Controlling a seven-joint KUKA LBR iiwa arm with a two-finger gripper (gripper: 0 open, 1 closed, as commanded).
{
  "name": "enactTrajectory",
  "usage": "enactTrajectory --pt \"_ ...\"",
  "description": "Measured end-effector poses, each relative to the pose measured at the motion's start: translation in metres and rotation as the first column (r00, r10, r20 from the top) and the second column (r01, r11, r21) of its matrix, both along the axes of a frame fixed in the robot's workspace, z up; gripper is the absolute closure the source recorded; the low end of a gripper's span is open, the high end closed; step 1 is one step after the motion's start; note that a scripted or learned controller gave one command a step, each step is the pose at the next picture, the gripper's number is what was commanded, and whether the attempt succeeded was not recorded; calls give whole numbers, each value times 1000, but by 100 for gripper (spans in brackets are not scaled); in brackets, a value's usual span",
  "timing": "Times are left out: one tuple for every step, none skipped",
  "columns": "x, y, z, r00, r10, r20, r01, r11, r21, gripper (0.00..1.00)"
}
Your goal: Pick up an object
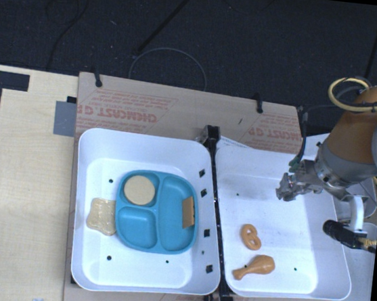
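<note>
your end effector (292,187), grip state unclear, hangs over the right bin (336,284); the pretzel (251,236) lies down-left, near it.

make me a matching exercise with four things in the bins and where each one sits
Things:
1. round cracker
2. pretzel
3. drumstick
4. pale toast slice

Places:
A. left bin floor, touching the blue tray's left edge
B. right bin, nearest its front wall
C. blue tray's upper left compartment
D. right bin, just above the drumstick

Pairs: 1-C, 2-D, 3-B, 4-A
</note>
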State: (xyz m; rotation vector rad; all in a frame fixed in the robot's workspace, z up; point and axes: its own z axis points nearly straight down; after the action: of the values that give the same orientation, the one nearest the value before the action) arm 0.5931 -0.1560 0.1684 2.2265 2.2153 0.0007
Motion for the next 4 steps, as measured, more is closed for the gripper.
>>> enactTrajectory --pt "1 -1 53 1000 6 2 -6 1000 -1 100" --pt "-20 46 48 1000 8 -5 -8 1000 3 100" --pt "-22 96 47 1000 9 -5 -9 1000 3 100" --pt "-31 146 58 1000 9 -5 -9 1000 3 100"
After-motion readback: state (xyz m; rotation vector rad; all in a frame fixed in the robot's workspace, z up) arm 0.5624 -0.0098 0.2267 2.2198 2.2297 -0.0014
